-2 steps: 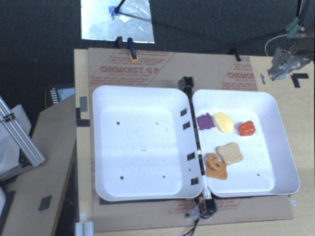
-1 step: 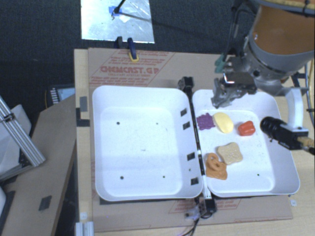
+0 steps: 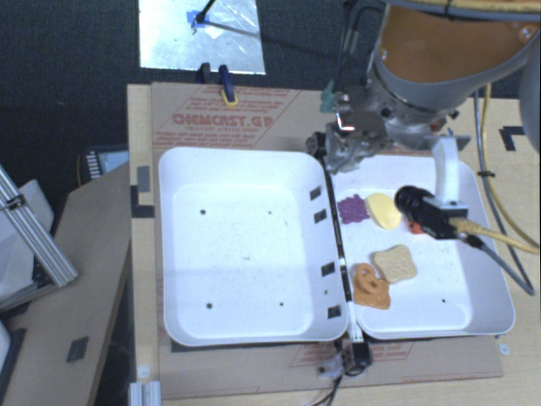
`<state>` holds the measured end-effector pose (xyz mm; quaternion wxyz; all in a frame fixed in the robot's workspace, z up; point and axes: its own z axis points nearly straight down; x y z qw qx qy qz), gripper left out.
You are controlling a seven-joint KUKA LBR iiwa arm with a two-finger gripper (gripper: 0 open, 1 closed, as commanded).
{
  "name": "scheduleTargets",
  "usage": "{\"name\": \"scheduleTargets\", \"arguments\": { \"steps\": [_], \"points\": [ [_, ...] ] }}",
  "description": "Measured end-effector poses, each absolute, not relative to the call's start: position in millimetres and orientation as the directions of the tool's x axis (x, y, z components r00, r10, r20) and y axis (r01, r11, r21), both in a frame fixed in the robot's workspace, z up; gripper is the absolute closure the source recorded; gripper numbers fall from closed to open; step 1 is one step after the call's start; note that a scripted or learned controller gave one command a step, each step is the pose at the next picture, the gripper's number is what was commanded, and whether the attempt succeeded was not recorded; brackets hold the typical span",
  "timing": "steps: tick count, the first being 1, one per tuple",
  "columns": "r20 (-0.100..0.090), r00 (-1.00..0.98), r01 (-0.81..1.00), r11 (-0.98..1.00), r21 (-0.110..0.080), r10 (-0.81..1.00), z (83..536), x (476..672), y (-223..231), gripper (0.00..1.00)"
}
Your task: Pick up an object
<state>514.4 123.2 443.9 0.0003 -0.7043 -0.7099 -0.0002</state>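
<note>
Arm: I see the grey arm with its orange band (image 3: 456,15) entering from the upper right, wrist over the far edge of the right bin.
Claw: the claw (image 3: 345,155) sits low at the far left corner of the right bin, just beside the divider between the bins. I cannot tell whether it is open or closed; the wrist body hides its tips, and I see nothing gripped.
Right bin: the right bin (image 3: 473,311) carries all four objects, grouped near its left wall.
Purple object: the purple piece (image 3: 353,209) lies nearest the claw, apart from it, touching the yellow piece.
Yellow object: the yellow piece (image 3: 385,211) lies just right of the purple one, close to the black cylinder.
Tan object: the tan slice (image 3: 395,264) lies flat near the bin's middle, touching the orange piece.
Orange object: the orange pretzel shape (image 3: 370,285) lies nearest me, beside the divider.
Black cylinder: a black cylinder (image 3: 427,210) on a white bracket hangs over the right bin, possibly a sensor; the view is too coarse to confirm.
Left bin: the left bin (image 3: 177,184) sits beside the right bin, its bare floor showing small dark dots.
Worktop: the worktop (image 3: 245,112) shows red lettering behind the bins.
</note>
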Motion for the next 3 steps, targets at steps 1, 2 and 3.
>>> {"name": "scheduleTargets", "arguments": {
  "steps": [1, 2, 3],
  "points": [
    [0.003, -0.011, 1.0, 0.011, 0.003, 1.0, 464.2, 485.1, 185.5, 1.0],
    [0.005, -0.007, 1.0, 0.007, 0.011, 1.0, 538.9, 527.2, 236.7, 1.0],
    [0.002, -0.004, 1.0, 0.004, 0.002, 1.0, 535.2, 526.3, 234.4, 0.0]
  ]
}}
